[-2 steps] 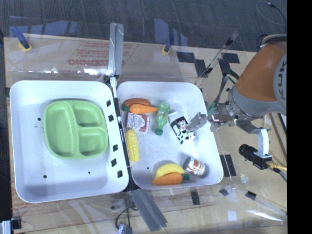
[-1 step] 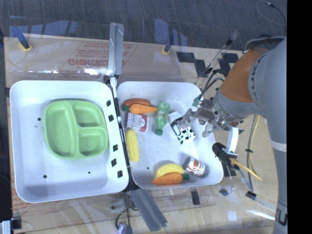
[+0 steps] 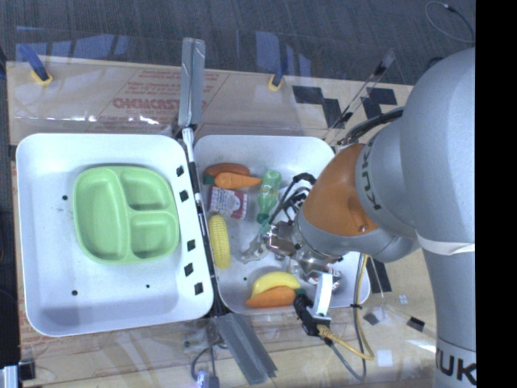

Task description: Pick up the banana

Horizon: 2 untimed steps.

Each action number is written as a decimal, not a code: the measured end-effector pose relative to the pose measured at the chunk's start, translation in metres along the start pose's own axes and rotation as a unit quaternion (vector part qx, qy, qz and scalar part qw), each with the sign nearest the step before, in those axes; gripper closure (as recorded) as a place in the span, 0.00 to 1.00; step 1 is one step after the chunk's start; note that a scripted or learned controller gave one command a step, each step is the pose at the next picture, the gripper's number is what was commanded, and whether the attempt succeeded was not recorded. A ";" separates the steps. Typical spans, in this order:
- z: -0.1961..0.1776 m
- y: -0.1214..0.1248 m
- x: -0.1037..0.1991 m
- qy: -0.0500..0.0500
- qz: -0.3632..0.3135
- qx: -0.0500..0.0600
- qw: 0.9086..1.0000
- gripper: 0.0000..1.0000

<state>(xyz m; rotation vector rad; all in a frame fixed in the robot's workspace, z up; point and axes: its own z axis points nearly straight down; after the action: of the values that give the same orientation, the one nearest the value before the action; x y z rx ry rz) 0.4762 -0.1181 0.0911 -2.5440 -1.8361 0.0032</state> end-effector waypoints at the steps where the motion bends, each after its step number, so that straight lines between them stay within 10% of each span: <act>1: 0.000 -0.004 0.028 0.000 -0.006 -0.001 1.000 0.00; 2: -0.132 0.074 0.010 0.000 -0.014 -0.001 1.000 0.00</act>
<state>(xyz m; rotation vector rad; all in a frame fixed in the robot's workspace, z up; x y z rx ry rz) 0.5504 -0.1327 0.2225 -2.5207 -1.8717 0.0017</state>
